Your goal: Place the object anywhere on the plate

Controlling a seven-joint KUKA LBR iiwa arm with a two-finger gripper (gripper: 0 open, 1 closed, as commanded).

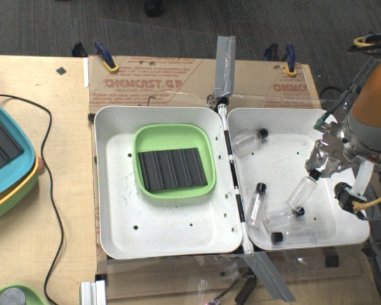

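- Risk first: the clear vial (301, 196) is slick, round and lying at a slant, so a pinch could squirt it sideways across the right bin (286, 148).
- The carry is long too, over the divider to the green plate (206, 138) in the left bin (114, 221); a weak hold may drop it short.
- The end effector (319, 168) sits right at the vial's upper end, seemingly touching it.
- How far apart its tips are, I cannot tell from here.
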